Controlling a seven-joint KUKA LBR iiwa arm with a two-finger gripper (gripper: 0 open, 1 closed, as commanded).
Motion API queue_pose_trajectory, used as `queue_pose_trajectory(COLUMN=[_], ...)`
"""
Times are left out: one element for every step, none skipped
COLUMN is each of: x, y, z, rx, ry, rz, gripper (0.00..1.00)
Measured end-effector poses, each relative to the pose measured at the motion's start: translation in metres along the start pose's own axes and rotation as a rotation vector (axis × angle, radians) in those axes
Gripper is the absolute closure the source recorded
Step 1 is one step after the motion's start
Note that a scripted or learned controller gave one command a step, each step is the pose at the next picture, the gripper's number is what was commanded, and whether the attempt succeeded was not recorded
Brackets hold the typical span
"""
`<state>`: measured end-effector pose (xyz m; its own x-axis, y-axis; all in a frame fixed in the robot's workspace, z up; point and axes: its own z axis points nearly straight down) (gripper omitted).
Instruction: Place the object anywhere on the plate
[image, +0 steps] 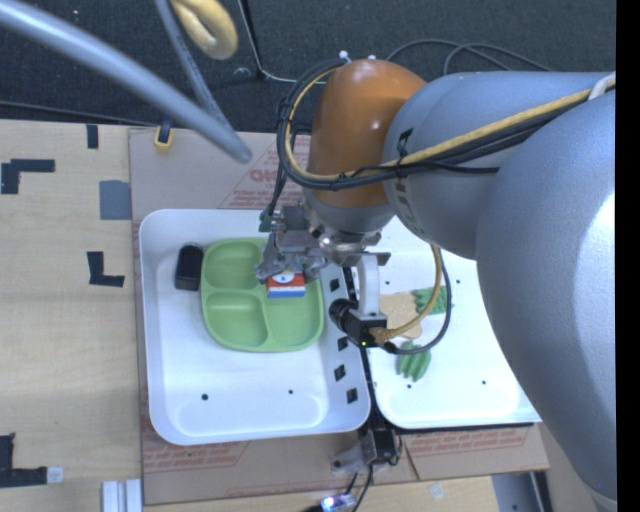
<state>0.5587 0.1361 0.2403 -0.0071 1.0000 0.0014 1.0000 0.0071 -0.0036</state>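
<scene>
The small block (287, 288) sits directly beneath the jaws, over the green plate (245, 315); their grip unclear.

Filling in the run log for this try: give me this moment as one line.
hand: over green plate, right side | small red-white-blue object: right under hand, grip unclear | black block: beside plate's left rim

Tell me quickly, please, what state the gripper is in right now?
Gripper: over the green plate, by a small red, white and blue object; open or shut cannot be told.
</scene>
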Motion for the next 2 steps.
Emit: queue_pose_trajectory(x=[0.0482,0.0452], y=[-0.0289,-0.0276], z=[0.0029,0.0027], rx=[0.001,0.000], ry=[-0.001,-0.003], rz=[0.000,0.004], gripper=[1.00,0.00])
